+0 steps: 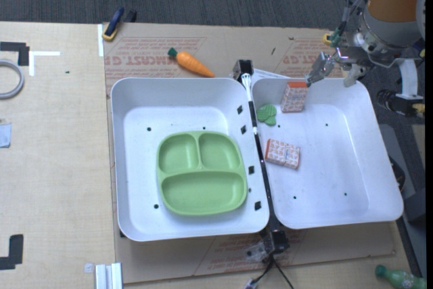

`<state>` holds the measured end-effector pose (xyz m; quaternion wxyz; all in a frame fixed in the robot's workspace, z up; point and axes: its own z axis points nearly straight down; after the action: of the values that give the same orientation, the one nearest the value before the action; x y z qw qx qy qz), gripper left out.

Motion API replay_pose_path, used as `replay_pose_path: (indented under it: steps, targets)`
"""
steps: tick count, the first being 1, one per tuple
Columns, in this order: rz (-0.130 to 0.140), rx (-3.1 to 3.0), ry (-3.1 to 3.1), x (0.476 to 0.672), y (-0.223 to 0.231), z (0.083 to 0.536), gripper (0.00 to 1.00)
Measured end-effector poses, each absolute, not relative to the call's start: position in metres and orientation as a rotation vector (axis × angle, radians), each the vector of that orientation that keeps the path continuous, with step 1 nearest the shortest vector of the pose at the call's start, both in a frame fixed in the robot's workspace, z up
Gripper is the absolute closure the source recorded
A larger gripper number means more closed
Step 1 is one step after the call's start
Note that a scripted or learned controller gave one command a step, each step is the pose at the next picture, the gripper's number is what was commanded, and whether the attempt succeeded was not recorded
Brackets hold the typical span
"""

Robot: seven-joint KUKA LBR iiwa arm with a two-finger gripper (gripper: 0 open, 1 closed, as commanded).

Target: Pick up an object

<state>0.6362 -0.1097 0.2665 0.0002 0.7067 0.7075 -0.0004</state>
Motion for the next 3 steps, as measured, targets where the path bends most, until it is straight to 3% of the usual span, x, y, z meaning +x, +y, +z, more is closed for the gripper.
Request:
replay_pose_path:
  steps: [1,2,3]
  targets:
    - [-0.002,2.413,2.014,0.632,-0.068,0.192,0.00]
    - [0.000,2.325,2.110,0.659,-0.094,0.093,0.00]
    - [-0.001,2.326,2.109,0.659,-0.095,0.103,1.00]
